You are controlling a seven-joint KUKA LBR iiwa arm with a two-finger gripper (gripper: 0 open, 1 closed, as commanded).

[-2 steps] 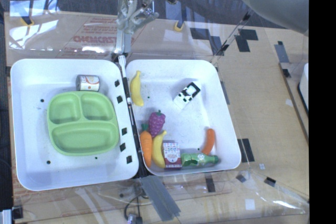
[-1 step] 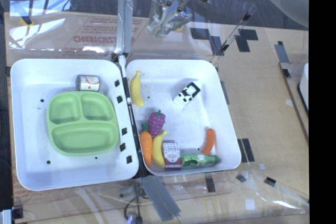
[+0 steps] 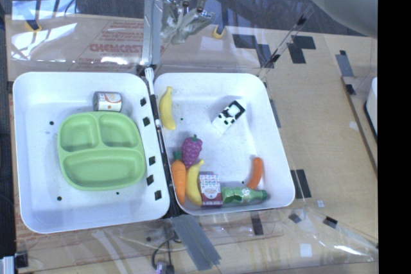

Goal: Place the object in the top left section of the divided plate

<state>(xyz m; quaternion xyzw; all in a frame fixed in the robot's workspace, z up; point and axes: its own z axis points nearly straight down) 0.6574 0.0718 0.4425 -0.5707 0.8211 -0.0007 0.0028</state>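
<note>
While the gripper (image 3: pixel 185 21) hangs high beyond the far rims of both bins, we see its fingers (image 3: pixel 172 27) standing a little apart with nothing between them, so we read it as open and empty.

Nothing is carried, and the task does not name its object, so we cannot tell which piece is meant. From the fingers, every candidate lies toward the near side of the bench. The banana (image 3: pixel 167 108) is closest, almost straight below them in the view, its long axis running far-to-near along the wall between the bins. The cow-patterned carton (image 3: pixel 228 115) lies nearer us and toward the view's right, tilted on a diagonal. The grapes (image 3: pixel 191 149) and carrot (image 3: pixel 178 180) sit further on, at the right bin's near end. A small can (image 3: pixel 107 101) lies on its side in the left bin (image 3: pixel 32 202), just beyond the divided plate (image 3: pixel 101 151).

That green plate lies nearer us and toward the view's left of the fingers, and its top left section (image 3: pixel 78 133) is bare. We judge that the pick comes first.
</note>
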